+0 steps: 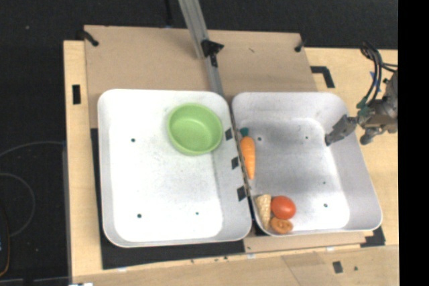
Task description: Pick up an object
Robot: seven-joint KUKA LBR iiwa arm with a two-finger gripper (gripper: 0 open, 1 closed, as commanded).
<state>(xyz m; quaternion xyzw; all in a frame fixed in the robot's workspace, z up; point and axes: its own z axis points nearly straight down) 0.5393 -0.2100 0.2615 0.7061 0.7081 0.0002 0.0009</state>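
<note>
Green bowl (pixel 195 129), orange carrot (pixel 248 156), red tomato (pixel 283 207), white bins (pixel 120 164).

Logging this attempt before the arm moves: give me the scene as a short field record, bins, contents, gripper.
left bin: holds a green bowl, upright, near its upper right corner
right bin: holds a carrot along its left wall; a tomato, a pale beige item and a small orange piece clustered in its lower left corner
gripper: open, at the right bin's upper right edge, holding nothing

Orange carrot (pixel 248 156) lies along right bin's (pixel 315 107) left wall; red tomato (pixel 283 206) near front corner.
</note>
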